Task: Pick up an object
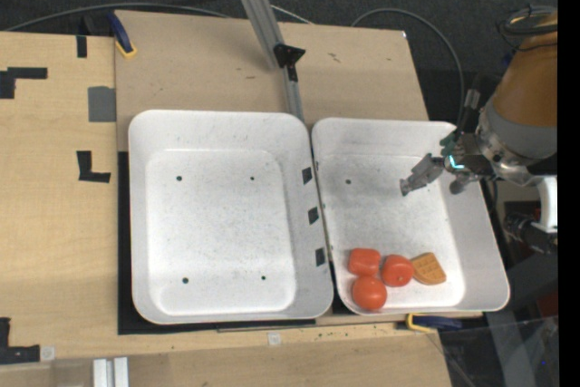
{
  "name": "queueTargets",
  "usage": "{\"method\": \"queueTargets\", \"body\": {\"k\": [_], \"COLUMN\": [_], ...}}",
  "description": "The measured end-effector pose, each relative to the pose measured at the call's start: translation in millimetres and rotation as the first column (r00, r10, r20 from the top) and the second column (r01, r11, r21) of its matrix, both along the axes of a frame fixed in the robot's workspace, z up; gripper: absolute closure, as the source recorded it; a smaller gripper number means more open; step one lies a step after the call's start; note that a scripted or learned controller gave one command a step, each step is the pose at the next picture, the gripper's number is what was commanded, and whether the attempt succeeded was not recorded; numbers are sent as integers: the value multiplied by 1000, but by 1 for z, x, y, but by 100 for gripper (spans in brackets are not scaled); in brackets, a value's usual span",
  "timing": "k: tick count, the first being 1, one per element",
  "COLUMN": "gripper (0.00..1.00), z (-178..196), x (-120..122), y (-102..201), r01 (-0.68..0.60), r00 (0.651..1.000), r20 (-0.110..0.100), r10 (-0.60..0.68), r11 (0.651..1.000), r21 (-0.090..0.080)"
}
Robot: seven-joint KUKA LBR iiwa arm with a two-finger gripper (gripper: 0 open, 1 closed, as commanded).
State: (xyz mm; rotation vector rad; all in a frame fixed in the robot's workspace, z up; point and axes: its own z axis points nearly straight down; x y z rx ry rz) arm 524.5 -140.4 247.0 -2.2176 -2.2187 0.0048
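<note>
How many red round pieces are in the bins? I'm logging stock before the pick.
3, all in the right bin near its front edge: one, one, one. None looks hidden.

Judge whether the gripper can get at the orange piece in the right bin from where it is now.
Probably yes: the gripper is above the right bin, and bare floor lies between it and the orange piece, which has tomatoes only on its left.

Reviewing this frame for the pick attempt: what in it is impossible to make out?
- Gripper: small and blurred in the camera view, so whether its fingers are open or shut is unreadable.
- Arm: cut off by the right edge; its base is unseen.
- Three red objects and an orange object in the right bin: too small to identify.
</note>
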Motion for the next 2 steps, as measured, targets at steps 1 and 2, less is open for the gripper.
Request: {"method": "queueTargets", "body": {"k": [1, 2], "gripper": [0, 0], "z": [2, -41], "x": [1, -3], "y": [0, -1], "r01": [-1, 0], "r00": [1000, 1000], "r20": [4, 0], "r10": [1, 0], "r11": [1000, 1000], "r21": [-1, -1]}}
